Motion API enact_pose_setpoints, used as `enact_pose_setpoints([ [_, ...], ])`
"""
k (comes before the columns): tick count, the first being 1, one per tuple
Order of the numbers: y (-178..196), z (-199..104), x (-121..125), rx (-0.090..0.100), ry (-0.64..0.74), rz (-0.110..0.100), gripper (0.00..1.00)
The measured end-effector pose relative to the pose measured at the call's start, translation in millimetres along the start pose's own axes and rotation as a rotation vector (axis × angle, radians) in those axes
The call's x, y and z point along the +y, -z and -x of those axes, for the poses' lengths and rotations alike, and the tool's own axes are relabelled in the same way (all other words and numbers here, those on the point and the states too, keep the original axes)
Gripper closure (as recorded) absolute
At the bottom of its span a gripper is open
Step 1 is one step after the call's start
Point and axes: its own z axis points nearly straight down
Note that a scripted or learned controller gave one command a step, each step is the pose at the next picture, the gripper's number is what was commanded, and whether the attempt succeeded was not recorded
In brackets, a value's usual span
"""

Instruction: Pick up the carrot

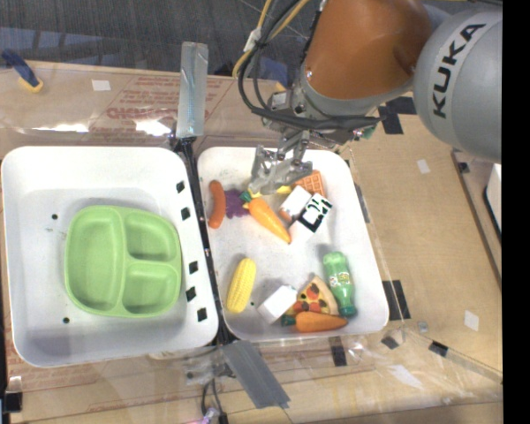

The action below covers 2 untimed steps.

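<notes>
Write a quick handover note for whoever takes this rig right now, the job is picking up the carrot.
Gripper: low over the back of the right bin, right above the carrot's leafy end.
Carrot: lying in that bin beside the purple grapes, not lifted.
A second orange carrot-like piece lies at the bin's front edge.
Done: approach.
Left: grasp and lift.

Left bin [18, 237]: green divided plate [122, 261], centre-left of frame. Right bin [371, 263]: corn cob [240, 284], green bottle [338, 282], pizza slice [316, 297], hot dog [216, 204].
</notes>
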Motion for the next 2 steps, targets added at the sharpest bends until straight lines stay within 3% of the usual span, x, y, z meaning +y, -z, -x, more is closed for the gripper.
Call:
enact_pose_setpoints([
  [1,18.3,-71.7,-21.1,-0.001,0.735,0.003,1.00],
  [2,4.8,-104.1,1.5,-0.004,1.282,0.008,1.00],
])
